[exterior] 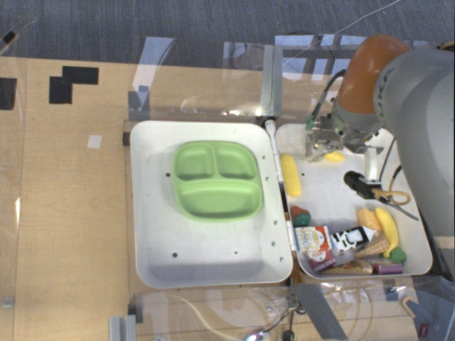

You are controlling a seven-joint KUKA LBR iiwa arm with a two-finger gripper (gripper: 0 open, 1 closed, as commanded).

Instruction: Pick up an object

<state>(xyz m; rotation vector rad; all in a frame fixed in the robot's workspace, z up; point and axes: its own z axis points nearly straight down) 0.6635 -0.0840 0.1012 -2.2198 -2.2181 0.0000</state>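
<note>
A: Step in hand? Tool state?
B: Approach. Tool (325, 150) low in right white bin (424, 261), far end, just beside small yellow plastic piece (334, 158). Finger state: cannot tell.
A: Next?
B: Probably centring over piece, then closing. Far wall near; open floor toward yellow corn cob (290, 175).

A pale wooden bench (64, 190) with black square marks (71, 82) near its far left edge stands against grey carpet (178, 9), crossed by a thin cable (377, 9).
</note>
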